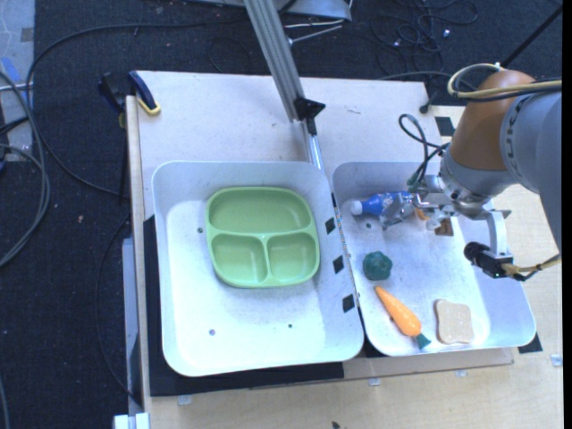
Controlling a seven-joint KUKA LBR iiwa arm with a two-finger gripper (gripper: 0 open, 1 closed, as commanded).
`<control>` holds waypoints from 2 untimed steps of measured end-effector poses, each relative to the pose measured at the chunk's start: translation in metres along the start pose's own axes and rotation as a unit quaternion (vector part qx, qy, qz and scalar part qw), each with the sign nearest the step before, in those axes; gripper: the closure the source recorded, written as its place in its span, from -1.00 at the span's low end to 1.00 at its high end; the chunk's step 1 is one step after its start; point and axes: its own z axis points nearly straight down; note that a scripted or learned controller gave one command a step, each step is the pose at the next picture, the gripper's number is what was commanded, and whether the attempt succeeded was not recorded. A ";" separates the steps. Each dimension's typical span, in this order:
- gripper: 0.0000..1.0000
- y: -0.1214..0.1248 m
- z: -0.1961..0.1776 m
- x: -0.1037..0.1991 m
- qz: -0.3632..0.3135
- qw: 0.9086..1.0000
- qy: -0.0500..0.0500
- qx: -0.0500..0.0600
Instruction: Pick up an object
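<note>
From the right edge of the frame the grey arm [527, 141] bends down over the right bin [500, 315], its gripper [407, 208] pointing left. The gripper sits against a blue-and-white bottle [374, 206] lying near the bin's upper left; I cannot tell its state.

Grey arm [527, 141] from the right, end effector [413, 206] low, pointing left.

Single fixed camera, set high above the bench [232, 105], looking down at a slant on both white bins [179, 239]; arm [527, 141] enters from right.

Blue bottle [375, 206] half behind gripper [413, 206]
</note>
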 end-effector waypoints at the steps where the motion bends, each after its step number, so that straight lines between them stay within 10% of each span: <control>1: 1.00 0.001 -0.013 0.000 0.000 1.000 0.000 -0.001; 2: 1.00 -0.004 -0.057 -0.005 0.001 1.000 0.000 -0.002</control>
